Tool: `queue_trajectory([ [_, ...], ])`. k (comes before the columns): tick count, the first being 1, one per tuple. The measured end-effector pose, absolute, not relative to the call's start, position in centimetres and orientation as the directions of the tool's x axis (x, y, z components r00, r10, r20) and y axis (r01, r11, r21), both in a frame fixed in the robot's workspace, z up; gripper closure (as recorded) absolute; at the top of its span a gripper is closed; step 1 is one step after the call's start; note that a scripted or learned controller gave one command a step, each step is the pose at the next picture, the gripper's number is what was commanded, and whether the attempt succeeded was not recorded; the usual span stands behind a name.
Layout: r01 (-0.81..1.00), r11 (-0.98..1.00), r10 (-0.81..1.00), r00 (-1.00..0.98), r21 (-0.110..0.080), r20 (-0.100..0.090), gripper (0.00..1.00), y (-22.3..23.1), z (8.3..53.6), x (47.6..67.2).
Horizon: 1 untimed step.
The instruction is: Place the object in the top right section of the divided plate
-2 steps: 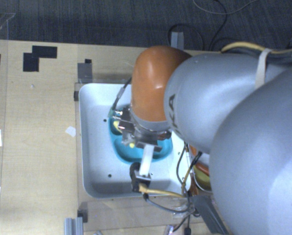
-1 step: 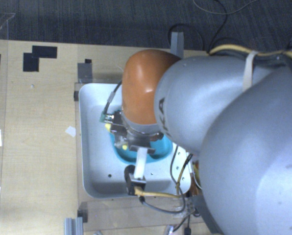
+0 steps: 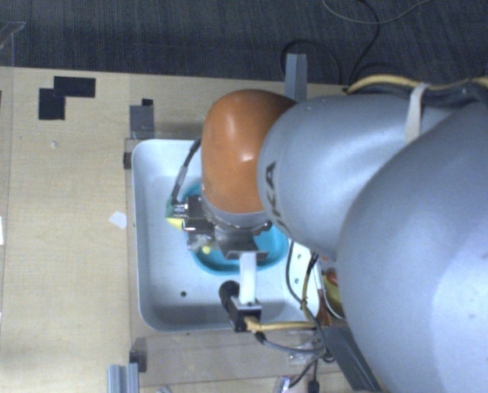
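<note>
The grey arm with its orange band (image 3: 236, 150) reaches down into the left white bin (image 3: 150, 244) and covers most of it. Under the wrist shows part of a blue divided plate (image 3: 207, 259), only its rim peeking out at the left and bottom. The gripper is hidden beneath the wrist flange (image 3: 228, 223), right above the plate. A small yellow-green bit (image 3: 175, 213) shows at the plate's left edge beside the wrist; I cannot tell what it is. The plate's sections are hidden by the arm.
The arm's large grey body (image 3: 391, 236) blocks the right bin. A cable and black connector (image 3: 236, 301) hang over the near wall of the left bin. Bare bin floor lies at the left and front. Wooden bench (image 3: 56, 219) extends left.
</note>
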State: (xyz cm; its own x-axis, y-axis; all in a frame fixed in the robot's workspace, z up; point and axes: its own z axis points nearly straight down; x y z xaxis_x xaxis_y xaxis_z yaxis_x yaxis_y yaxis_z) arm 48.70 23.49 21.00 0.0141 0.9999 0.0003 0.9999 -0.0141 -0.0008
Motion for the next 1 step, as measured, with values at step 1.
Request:
queue_trajectory([
  [1,1.0,-0.014,1.0,0.014,0.0,0.0,0.0,23.49,21.01,48.71],
])
